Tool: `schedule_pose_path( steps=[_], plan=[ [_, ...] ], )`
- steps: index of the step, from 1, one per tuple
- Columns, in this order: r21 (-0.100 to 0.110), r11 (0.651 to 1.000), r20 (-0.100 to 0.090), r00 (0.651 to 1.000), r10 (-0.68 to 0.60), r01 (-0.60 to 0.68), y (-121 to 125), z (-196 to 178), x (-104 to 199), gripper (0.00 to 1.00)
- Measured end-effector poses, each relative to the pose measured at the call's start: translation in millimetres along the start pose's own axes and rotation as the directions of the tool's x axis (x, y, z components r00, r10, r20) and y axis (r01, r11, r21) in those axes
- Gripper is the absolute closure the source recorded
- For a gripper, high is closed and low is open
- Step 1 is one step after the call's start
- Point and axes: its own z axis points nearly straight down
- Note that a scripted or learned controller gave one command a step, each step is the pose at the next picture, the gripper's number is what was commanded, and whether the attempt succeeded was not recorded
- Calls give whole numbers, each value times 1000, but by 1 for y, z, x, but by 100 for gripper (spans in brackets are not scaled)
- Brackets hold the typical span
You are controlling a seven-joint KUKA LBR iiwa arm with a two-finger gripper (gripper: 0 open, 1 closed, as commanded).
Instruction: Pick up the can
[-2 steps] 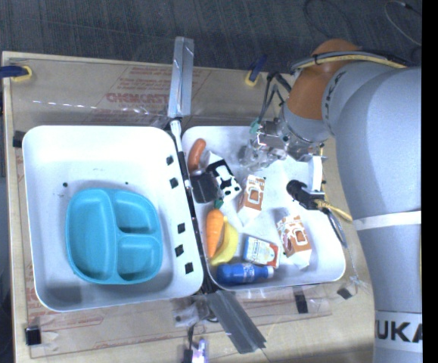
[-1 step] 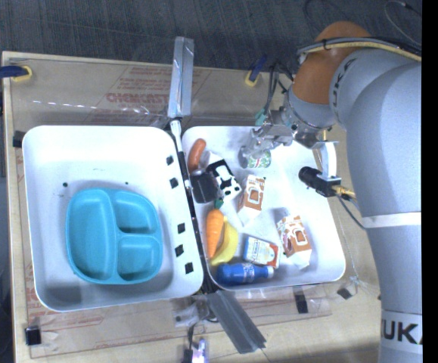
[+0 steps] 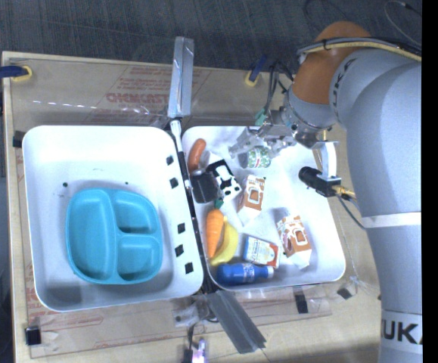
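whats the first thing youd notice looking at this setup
The big grey arm takes up the right side, its gripper at the far end of the right bin, just above a green and white can. That bin is crowded with food items, including a carrot, a banana and a blue bottle. In the left bin lies a bright blue divided plate.

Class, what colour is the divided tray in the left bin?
Light blue tray, seen in the camera view.

You're looking at a bench [image 3: 90, 100] with a clear printed sheet over it. Two white bins sit on it: the left bin [image 3: 41, 203], and touching its right side, the right bin [image 3: 324, 240].
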Motion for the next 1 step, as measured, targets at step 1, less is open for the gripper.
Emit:
schedule_pose_path(
  steps=[1],
  plan=[
    [-3,968,1,968,251,-251,1,37,25,0]
  ],
)
